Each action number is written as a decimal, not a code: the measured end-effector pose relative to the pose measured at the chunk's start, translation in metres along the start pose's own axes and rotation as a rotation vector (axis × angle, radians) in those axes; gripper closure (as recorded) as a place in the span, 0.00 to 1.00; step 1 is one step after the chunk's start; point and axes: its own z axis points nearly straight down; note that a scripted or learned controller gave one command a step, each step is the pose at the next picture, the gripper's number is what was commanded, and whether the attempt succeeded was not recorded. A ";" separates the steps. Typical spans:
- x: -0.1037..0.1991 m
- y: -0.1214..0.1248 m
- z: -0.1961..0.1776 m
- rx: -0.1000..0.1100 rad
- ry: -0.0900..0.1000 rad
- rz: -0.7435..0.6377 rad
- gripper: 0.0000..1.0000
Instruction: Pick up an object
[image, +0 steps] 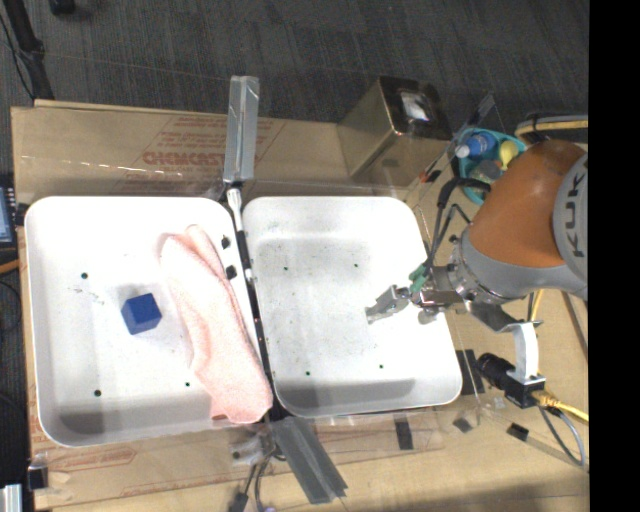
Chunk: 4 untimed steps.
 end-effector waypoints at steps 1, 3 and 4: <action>-0.039 0.019 -0.030 -0.002 -0.002 0.179 0.00; -0.034 0.044 -0.038 -0.004 -0.002 -0.032 0.00; -0.040 0.041 -0.068 -0.004 -0.002 0.070 0.00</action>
